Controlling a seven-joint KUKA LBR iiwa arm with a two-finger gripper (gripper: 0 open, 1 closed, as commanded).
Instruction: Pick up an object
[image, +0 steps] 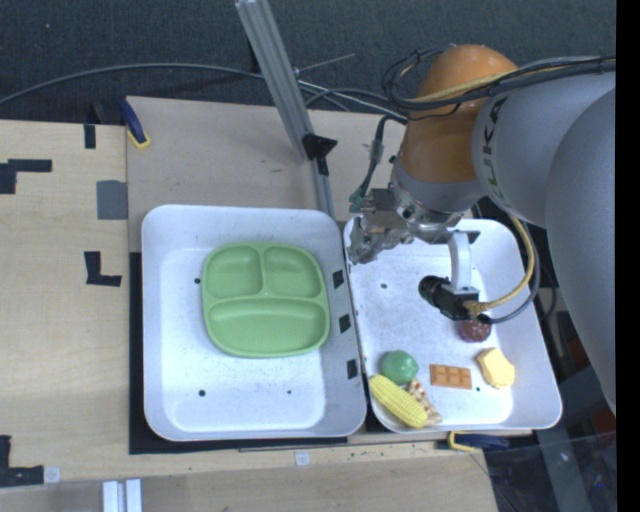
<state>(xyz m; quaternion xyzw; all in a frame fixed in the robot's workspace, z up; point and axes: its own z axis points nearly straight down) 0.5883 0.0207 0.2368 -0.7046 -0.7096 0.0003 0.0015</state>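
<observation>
My gripper (368, 240) hangs over the far left corner of the right bin (520, 395), under the orange wrist band. In the near part of that bin lie a green ball (399, 366), a corn cob (400, 401), an orange waffle piece (450, 377) and a yellow chunk (496, 367). A dark red round piece (475, 328) lies further right, just beyond the yellow chunk. None of these objects is near the gripper.
The left bin (170, 300) holds a green divided plate (266, 299). A grey metal post (285, 95) slants up behind the bins, close to the gripper. The arm's bulk covers the far right of the right bin.
</observation>
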